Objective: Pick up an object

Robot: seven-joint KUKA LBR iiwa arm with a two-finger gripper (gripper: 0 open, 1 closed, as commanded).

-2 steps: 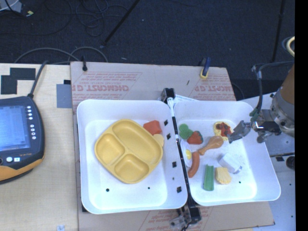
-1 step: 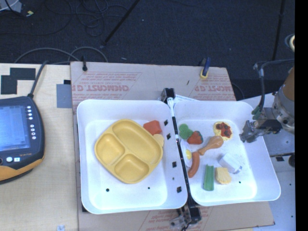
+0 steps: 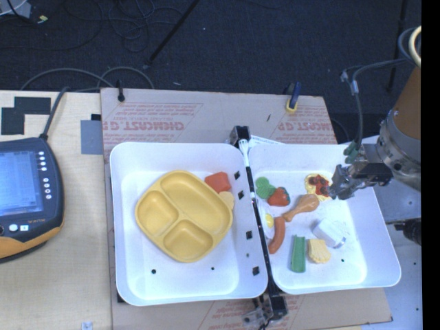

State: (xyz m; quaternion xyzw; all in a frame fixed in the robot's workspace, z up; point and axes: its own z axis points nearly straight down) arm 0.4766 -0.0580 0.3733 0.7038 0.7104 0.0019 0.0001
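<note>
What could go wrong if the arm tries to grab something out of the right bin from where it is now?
The toy foods lie crowded: the drumstick, strawberry and sausage nearly touch, so the fingers might catch two items or push one aside. The gripper hangs beside the small pizza piece near the right bin wall, so a descent there may clip the wall. The flat green piece may slip out.

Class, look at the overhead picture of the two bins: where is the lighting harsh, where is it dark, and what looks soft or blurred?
Camera view: the white bins are brightly lit, nearly washed out; the floor behind the bench is dark; the small items by the green block look soft; the end effector is dark and slightly blurred.
</note>
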